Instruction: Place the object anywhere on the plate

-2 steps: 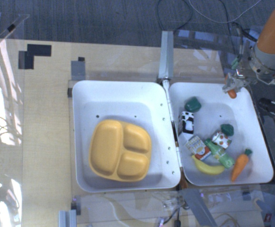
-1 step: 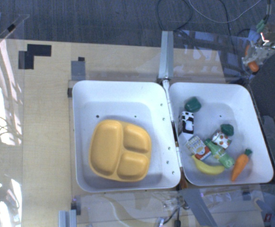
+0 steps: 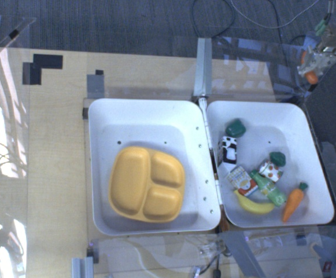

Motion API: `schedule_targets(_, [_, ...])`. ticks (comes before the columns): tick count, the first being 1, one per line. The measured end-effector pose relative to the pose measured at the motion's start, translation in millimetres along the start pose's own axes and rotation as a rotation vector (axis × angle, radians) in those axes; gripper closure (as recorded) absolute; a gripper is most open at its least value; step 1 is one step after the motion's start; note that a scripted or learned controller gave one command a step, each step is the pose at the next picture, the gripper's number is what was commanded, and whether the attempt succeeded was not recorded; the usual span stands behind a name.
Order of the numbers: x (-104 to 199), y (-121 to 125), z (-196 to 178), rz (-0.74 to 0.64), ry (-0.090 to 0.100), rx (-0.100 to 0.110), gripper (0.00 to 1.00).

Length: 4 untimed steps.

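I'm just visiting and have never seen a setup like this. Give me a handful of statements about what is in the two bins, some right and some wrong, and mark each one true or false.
1. The yellow plate lies in the left bin. True.
2. The toy carrot already rests on the plate. False: it lies in the right bin, near that bin's front right corner.
3. The plate has three compartments. True.
4. The toy banana sits alone in the left bin. False: it lies in the right bin, among the other toy foods.
5. The black-and-white toy lies near the wall that divides the two bins. True.
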<state>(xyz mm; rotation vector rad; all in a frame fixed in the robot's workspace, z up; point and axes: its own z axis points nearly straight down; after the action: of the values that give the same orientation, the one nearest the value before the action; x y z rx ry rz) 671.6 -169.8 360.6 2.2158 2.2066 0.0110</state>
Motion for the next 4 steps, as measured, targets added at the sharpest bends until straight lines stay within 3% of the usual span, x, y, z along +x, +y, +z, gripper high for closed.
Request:
schedule_targets(1, [17,-3,73,-0.171,0.005,0.008,1.00])
schedule_targets(2, [1,-4,127,-0.164,0.005,0.009,1.00])
schedule_targets(3, [4,-34,129,-0.264,0.005,0.008,1.00])
schedule_targets(4, [16,-55,109,-0.261,0.006,0.008,1.00])
